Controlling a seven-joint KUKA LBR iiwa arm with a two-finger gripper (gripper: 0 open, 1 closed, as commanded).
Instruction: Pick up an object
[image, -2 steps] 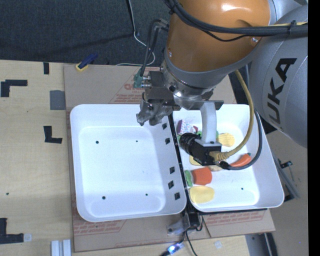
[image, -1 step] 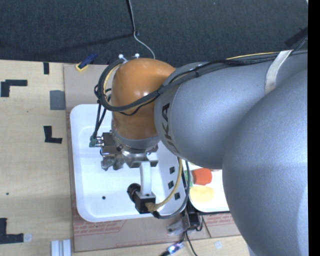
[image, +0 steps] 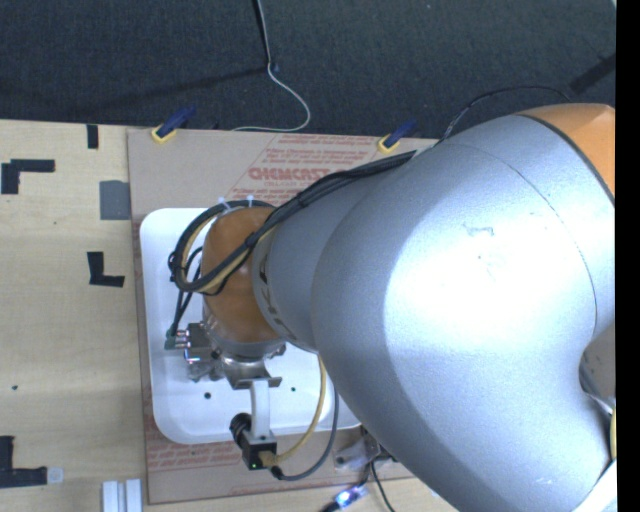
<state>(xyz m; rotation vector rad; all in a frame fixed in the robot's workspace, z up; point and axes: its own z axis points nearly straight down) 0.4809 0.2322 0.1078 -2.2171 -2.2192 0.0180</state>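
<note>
Pale wooden bench (image: 60, 330) under a fixed overhead camera, where a shallow white bin (image: 165, 300) sits on a sheet of brown cardboard (image: 290, 165) printed in red. No object to pick can be made out: the strip of bin floor that shows along the left and near edges bears a few small dark specks, and the rest lies hidden beneath the robot. The gripper (image: 238, 372) hangs low over the near half of the bin, seen from behind its metal mount, and from this angle it cannot be told whether it is wide, narrow or holding anything. Just above it the orange band (image: 235, 285) of the wrist stands over the middle of the bin, looped by black cables (image: 185, 262). The grey arm (image: 450, 320) reaches in from the right and covers most of the right side of the scene, with a second patch of orange at its upper right. Two blue-and-yellow clamps (image: 175, 122) grip the far edge of the cardboard, one near each corner. Black tape marks (image: 100, 270) dot the bench to the left of the bin. Beyond the bench lies dark carpet (image: 130, 50), crossed by a thin pale wire (image: 285, 85) that runs down to the cardboard's far edge.
</note>
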